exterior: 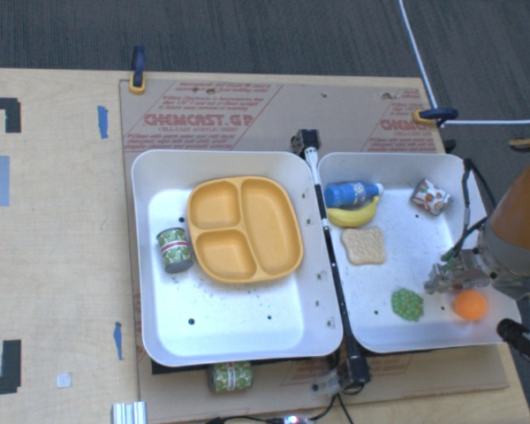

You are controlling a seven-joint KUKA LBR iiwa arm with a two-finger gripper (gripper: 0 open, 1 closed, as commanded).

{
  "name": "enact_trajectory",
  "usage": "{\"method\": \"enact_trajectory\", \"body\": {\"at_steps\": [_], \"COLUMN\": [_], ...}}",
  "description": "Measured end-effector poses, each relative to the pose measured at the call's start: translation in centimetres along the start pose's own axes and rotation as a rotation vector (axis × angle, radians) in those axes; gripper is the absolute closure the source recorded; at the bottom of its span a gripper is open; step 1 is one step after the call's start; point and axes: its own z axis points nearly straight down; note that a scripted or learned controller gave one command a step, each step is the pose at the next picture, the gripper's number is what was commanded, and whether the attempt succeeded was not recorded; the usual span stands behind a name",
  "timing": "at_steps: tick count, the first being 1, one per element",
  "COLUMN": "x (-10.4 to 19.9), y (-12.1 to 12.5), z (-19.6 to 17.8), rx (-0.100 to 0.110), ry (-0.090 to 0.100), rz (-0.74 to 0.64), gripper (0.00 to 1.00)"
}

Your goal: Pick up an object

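My gripper (448,277) hangs low over the right bin (384,334), near its right wall. An orange ball (470,306) lies just below and right of it, close to the gripper but not seen to be held. A green leafy lump (407,305) sits to the gripper's lower left. Further left lies a slice of toast (364,246). At the back of the bin a yellow banana (352,215) lies against a blue bottle (353,192), and a small patterned cup (430,197) lies on its side at the back right.
The left bin (159,325) holds a yellow divided plate (245,228) and a green can (173,249) at its left. Another green can (231,376) lies outside, in front of the bins. The arm's orange band (521,215) stands at the right edge.
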Motion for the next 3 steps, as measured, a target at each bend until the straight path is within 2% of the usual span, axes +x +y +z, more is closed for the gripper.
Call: {"method": "enact_trajectory", "body": {"at_steps": [1,2,3], "x": [7.9,-2.0,3.6], "y": [8.5,3.3,3.4], "z": [-2.5,-0.3,-8.4], "rx": [-0.003,0.002,-0.004], "ry": [0.001,0.006,0.0], "rz": [-0.004,-0.005,-0.004], "gripper": [1.0,1.0,1.0]}}
